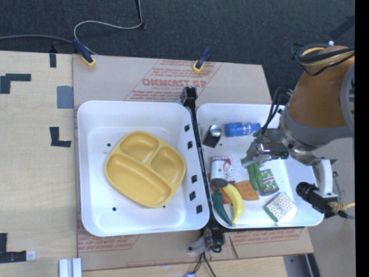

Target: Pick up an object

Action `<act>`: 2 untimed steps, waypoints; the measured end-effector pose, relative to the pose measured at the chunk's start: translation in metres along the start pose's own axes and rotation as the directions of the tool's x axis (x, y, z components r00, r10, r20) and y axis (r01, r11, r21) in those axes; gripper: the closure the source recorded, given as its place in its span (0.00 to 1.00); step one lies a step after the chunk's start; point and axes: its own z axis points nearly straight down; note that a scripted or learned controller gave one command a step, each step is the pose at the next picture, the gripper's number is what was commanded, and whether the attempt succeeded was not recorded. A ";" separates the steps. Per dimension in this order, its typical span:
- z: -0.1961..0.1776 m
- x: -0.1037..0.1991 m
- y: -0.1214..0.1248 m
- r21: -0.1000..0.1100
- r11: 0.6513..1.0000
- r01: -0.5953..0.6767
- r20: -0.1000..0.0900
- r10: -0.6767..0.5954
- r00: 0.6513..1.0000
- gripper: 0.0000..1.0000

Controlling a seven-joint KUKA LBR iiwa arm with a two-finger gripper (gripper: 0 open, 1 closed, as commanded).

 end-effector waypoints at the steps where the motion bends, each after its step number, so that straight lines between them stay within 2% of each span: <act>1: -0.001 -0.005 0.000 0.000 1.000 0.000 0.000 0.000 1.000 1.00; 2: 0.002 0.006 0.000 0.000 1.000 -0.001 0.000 0.001 1.000 1.00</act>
